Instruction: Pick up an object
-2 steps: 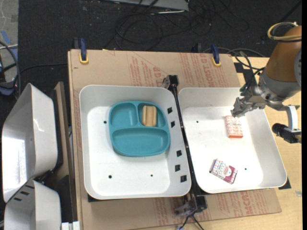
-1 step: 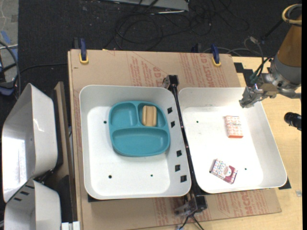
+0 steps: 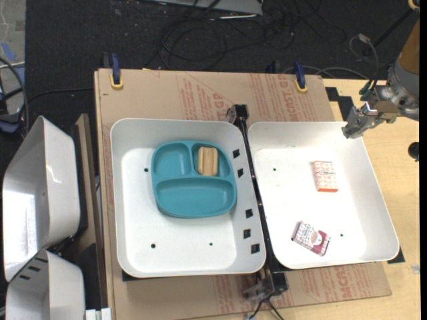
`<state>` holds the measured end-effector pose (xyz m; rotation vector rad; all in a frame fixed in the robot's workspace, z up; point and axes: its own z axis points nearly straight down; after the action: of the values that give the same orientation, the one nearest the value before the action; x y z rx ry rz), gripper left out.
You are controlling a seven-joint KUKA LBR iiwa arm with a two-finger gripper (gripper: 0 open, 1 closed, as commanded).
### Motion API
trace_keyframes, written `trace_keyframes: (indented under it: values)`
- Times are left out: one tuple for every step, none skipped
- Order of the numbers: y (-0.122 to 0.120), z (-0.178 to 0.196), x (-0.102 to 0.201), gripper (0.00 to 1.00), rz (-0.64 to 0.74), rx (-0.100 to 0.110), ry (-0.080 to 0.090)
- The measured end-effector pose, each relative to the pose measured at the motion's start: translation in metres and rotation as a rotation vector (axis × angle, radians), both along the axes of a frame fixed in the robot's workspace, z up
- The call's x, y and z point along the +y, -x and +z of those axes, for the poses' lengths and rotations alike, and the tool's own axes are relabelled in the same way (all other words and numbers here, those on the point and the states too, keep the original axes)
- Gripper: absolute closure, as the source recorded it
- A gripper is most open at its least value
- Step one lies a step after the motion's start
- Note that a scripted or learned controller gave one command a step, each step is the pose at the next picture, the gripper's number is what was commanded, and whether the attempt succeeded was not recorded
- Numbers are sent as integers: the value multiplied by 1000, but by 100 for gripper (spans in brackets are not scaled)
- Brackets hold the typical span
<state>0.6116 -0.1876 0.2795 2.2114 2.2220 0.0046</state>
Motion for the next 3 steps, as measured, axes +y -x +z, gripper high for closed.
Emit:
trace_keyframes:
  values:
    - [8,-1,54,100,2,8,-3]
    - [14,-5,111,100,3,9,-3]
    - [20,-14,168,100,2,8,-3]
